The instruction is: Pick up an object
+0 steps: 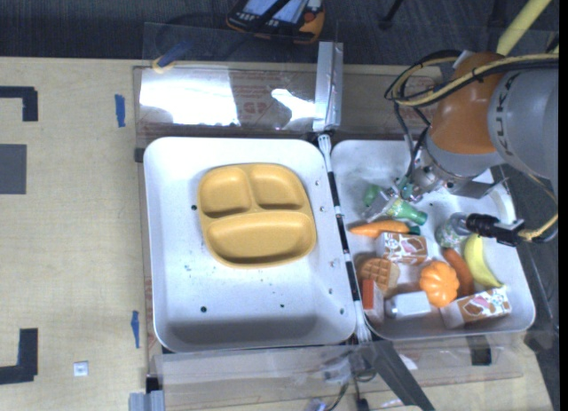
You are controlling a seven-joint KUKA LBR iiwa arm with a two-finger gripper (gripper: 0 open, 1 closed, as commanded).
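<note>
Gripper (pixel 414 184) found low in the right bin (pixel 524 312), above the green wrapper (pixel 401 208); finger state unreadable. Wrapper lying by the carrot (pixel 380 228), judged light, crinkly, slippery. Best pinched across its bunched middle. Yellow tray (pixel 256 212) noted in the left bin (pixel 169 249).

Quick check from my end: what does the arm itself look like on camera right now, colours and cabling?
The arm has a bulky grey housing with an orange band above the wrist. Yellow and black cables loop around the band. The gripper end below looks metallic grey; its details are too small to make out.
</note>
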